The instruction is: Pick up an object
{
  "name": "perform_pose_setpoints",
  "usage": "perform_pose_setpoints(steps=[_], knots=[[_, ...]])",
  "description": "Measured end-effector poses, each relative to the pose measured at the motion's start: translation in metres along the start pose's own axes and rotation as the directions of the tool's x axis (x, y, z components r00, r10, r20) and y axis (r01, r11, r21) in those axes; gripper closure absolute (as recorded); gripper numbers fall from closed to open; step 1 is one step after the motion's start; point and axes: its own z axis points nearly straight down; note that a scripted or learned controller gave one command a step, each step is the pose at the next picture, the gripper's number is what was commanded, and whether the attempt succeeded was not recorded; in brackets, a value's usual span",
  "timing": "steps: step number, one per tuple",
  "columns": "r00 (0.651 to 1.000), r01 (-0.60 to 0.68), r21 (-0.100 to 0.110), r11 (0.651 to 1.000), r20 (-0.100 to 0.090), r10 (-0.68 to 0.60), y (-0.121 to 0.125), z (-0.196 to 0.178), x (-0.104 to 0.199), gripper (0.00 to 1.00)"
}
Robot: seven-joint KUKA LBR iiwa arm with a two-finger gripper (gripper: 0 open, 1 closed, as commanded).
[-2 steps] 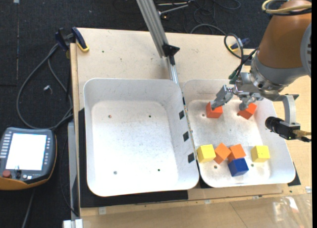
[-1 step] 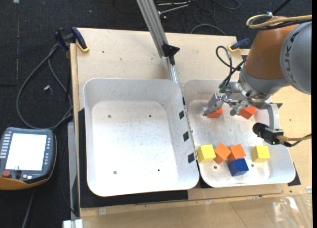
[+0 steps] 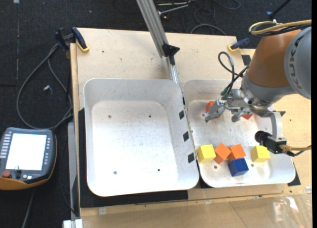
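Nearest you, in the right bin (image 3: 277,175), lie two yellow blocks (image 3: 206,152), two orange blocks (image 3: 223,151) and a blue block (image 3: 238,166). Farther back, the hand (image 3: 224,113) partly covers what may be red blocks (image 3: 211,105); its grip state cannot be determined.

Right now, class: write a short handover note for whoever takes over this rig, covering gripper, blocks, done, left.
Gripper: low over the right bin, in its upper part; whether the fingers are open or shut cannot be made out.
Blocks: all in the right bin. Near the front wall: yellow block, two orange blocks, blue block, second yellow block. Two red-orange pieces sit close by the gripper.
Done: nothing visibly lifted.
Left: grasp a block and raise it.
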Motion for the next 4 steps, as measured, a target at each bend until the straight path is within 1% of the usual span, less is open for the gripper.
perform_pose_setpoints(steps=[1, 2, 3, 4], knots=[[1.0, 0.001, -0.004, 1.0, 0.001, -0.001, 0.002, -0.01, 0.0, 1.0], [1.0, -0.001, -0.005, 1.0, 0.003, 0.001, 0.034, 0.012, -0.045, 1.0], [1.0, 0.005, -0.002, 1.0, 0.0, -0.005, 0.047, 0.103, -0.025, 1.0], [1.0, 0.003, -0.003, 1.0, 0.001, -0.003, 0.048, 0.1, -0.026, 0.0]])
